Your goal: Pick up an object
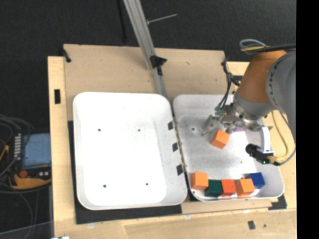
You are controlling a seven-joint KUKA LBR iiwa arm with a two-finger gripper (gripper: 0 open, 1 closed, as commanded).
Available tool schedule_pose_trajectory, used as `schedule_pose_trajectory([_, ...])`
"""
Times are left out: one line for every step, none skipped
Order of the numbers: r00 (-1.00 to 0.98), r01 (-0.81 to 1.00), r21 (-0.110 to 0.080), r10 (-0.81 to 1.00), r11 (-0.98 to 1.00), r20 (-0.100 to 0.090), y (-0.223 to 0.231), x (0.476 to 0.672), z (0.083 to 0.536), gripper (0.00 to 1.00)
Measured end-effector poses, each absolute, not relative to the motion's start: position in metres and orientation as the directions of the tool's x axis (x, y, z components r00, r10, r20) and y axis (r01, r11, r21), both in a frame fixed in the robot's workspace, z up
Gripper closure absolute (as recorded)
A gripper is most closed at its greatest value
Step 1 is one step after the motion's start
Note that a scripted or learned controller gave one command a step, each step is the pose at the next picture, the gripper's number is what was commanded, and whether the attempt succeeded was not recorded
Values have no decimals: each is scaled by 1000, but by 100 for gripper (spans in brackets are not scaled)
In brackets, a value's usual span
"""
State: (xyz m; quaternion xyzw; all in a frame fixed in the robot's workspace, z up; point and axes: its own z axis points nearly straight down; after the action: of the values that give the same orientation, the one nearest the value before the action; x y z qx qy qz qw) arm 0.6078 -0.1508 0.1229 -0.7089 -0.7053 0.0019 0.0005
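Note:
My gripper (220, 130) hangs over the middle of the right bin (192, 113), its fingers (206, 128) spread apart and open. An orange block (220, 139) lies turned at an angle just below the fingertips in the view. It touches the gripper's outline, but the fingers do not visibly close on it. Along the right bin's front wall sits a row of blocks: an orange one (200, 179), a dark green one (215, 187), a red-orange one (228, 186), another orange one (244, 186) and a blue one (256, 179).
The left bin (122, 148) lies beside the right one. A metal pole (144, 39) slants up from between the bins at the back. Cables and a small black part (259, 153) hang off the wrist at the right.

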Motion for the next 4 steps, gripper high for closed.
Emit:
schedule_pose_trajectory([11, 1000, 4, 1000, -11, 0, -151, 610, 137, 100])
schedule_pose_trajectory([9, 1000, 7, 1000, -9, -2, -161, 615, 195, 100])
schedule_pose_trajectory([-1, 1000, 6, 1000, 1, -1, -162, 617, 234, 100])
schedule_pose_trajectory([-8, 1000, 4, 1000, 8, 1, -112, 630, 245, 100])
